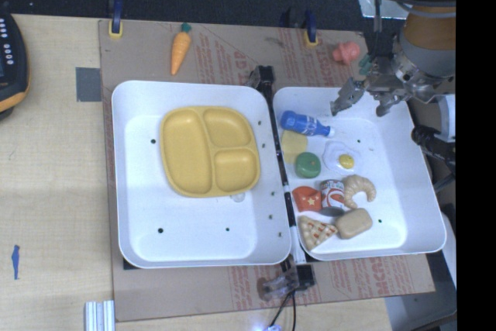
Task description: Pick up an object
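A: How many bins?
B: Two. The left bin point(132, 167) holds one yellow divided plate point(209, 149). The right bin point(403, 190) holds nine small items: a blue bottle point(304, 123), a yellow block point(293, 144), a green ball point(308, 164), a fried egg point(343, 160), a croissant point(360, 186), a can point(332, 194), a red piece point(307, 198), a pizza slice point(317, 230) and a bread roll point(353, 223).
A: The gripper point(363, 100)?
B: Over that bin's far edge, fingers spread, pinching nothing.
A: Outside the bins?
B: One carrot point(180, 48), one pink toy point(347, 52).
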Robot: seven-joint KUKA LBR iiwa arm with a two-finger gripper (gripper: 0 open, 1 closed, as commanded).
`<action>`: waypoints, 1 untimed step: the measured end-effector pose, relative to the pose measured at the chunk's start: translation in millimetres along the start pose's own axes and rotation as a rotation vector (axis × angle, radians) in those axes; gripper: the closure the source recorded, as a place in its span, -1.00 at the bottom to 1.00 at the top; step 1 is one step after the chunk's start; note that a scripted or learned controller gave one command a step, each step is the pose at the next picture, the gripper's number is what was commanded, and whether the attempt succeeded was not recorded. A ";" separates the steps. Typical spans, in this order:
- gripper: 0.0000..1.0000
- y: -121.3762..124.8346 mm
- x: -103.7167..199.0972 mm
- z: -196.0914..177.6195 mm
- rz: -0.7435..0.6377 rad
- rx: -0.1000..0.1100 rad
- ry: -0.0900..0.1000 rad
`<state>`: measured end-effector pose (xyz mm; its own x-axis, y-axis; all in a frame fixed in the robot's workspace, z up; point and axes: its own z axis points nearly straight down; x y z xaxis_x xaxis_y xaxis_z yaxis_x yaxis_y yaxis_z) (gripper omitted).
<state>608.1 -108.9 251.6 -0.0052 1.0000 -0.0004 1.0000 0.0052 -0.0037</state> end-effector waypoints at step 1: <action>-1.00 13.1 41.2 62.5 -0.004 0.003 0.000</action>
<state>620.7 -67.7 189.0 -0.0087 1.0000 -0.0003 0.9999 0.0087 -0.0072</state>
